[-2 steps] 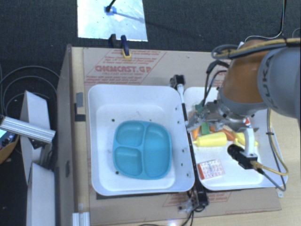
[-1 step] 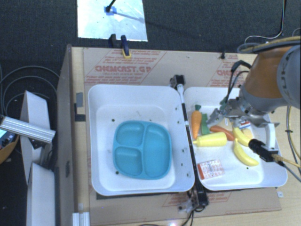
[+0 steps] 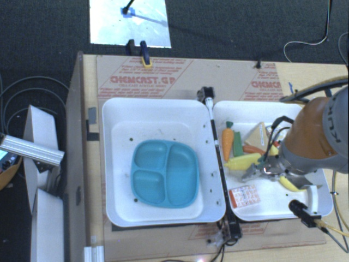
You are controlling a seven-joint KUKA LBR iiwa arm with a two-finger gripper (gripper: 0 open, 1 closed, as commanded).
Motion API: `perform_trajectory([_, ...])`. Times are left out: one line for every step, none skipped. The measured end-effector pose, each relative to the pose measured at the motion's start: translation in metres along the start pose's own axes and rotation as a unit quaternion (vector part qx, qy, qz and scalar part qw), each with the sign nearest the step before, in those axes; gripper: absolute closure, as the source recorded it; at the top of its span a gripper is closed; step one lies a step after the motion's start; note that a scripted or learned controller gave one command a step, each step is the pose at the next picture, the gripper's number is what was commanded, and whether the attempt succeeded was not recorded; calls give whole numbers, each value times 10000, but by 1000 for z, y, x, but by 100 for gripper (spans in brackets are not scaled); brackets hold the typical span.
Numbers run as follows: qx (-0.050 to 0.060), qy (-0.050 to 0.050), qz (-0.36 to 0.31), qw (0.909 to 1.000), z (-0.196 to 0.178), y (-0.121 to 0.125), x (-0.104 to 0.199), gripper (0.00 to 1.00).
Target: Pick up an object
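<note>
1. Low in the right bin (image 3: 322,203), centre-right of frame, the pincer (image 3: 256,171); whether open or closed, cannot tell.
2. Just left, touching: yellow toy piece (image 3: 242,161). Likely light, stiff, slick plastic; grasp across its narrow middle.
3. Beyond: carrot (image 3: 227,140), printed card (image 3: 244,196).

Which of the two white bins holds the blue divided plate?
The left bin, away from the arm. The blue divided plate lies flat in its middle; the right bin holds small food-shaped toys instead.
</note>
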State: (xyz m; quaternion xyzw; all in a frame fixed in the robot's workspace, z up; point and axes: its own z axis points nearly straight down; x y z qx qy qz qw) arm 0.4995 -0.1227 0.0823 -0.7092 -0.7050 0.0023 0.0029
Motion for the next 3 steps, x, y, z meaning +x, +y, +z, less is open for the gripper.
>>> perform_trajectory([-55,-3,-67,10000,-2,39,43,0])
perform_trajectory([-61,-8,-54,10000,-3,83,36,0])
perform_trajectory([-66,-7,-60,10000,-14,82,36,100])
